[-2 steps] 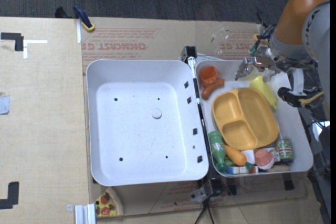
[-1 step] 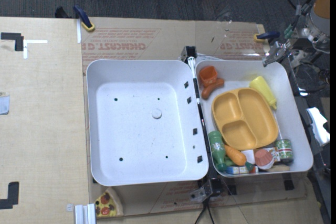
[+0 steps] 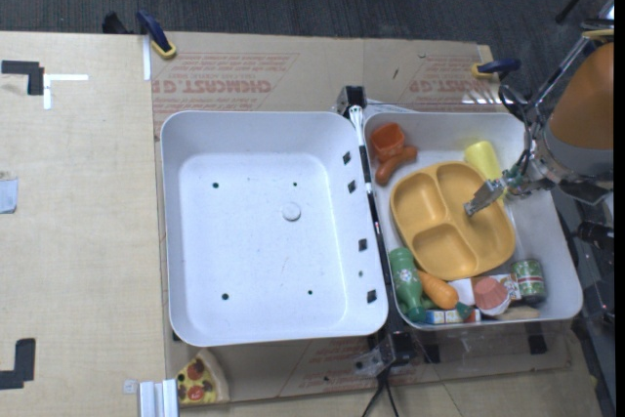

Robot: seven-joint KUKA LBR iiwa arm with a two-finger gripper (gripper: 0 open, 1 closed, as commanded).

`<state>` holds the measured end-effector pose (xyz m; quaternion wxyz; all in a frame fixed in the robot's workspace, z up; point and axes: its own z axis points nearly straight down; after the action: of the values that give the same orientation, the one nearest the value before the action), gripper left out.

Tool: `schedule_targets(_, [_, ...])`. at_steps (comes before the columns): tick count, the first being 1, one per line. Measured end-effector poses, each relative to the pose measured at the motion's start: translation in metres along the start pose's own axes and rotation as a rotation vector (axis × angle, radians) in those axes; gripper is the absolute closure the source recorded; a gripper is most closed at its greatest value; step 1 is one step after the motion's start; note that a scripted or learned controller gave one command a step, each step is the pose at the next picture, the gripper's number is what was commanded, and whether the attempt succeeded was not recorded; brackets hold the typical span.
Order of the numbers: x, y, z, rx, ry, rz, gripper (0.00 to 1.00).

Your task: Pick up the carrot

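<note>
The carrot [image 3: 438,292] is a small orange piece lying near the front edge of the right bin [image 3: 559,239], just below the yellow divided plate [image 3: 451,220]. A green item [image 3: 403,271] touches its left end. My gripper [image 3: 482,200] hangs over the right part of the plate, up and to the right of the carrot and well apart from it. Nothing shows in its grasp.
An orange cup [image 3: 388,138] and a sausage [image 3: 395,161] lie at the bin's back left, and a yellow piece [image 3: 481,157] at the back right. Cans and packets [image 3: 508,288] crowd the front right beside the carrot. The left bin [image 3: 176,210] adjoins. A pizza slice toy [image 3: 198,380] lies on the bench.
</note>
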<state>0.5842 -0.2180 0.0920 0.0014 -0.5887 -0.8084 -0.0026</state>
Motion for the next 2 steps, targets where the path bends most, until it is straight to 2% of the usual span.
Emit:
schedule_targets(1, [-0.003, 0.0, -0.01, -0.002, -0.006, 0.004, 1.0])
schedule_targets(2, [0.028, 0.034, -0.001, 0.003, -0.019, 0.507, 1.0])
